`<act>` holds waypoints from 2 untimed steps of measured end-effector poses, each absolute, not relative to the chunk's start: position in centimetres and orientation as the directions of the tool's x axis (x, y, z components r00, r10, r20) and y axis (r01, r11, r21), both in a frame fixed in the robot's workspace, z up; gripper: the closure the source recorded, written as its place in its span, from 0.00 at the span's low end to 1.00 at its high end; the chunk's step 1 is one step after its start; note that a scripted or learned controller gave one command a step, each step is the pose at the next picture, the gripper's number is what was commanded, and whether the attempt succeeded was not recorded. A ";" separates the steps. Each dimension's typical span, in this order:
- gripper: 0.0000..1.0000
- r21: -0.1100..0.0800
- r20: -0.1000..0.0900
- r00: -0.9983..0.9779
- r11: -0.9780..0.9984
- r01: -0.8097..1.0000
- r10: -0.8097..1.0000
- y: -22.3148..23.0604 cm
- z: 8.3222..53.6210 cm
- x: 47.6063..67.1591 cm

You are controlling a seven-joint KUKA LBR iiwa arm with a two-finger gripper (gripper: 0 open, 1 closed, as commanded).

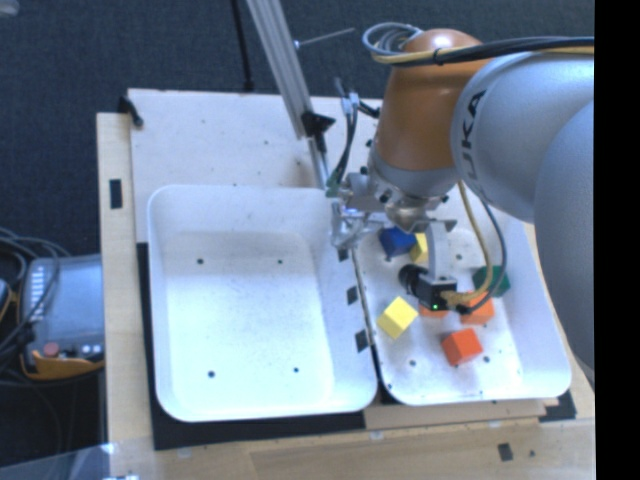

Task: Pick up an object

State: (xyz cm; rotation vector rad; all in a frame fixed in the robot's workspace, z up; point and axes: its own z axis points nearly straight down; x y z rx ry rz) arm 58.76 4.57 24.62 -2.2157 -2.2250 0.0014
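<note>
Gripper (347, 230) is held up-left of yellow block (397, 317), with blue block (397, 240) directly above it in view (likely lined up for a grab there). Opening cannot be told.

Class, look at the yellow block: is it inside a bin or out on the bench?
Inside. The yellow block lies on the floor of the right-hand bin, near its left wall, apart from the orange block.

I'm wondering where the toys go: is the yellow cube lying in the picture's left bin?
No, the yellow cube lies in the picture's right bin, near an orange cube.
</note>
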 end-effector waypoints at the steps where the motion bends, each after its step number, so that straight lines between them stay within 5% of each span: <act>1: 1.00 -0.002 0.001 -0.006 0.006 1.000 1.000 8.5 23.8 56.8; 2: 0.00 0.000 0.000 0.001 -0.001 1.000 1.000 8.2 23.8 56.9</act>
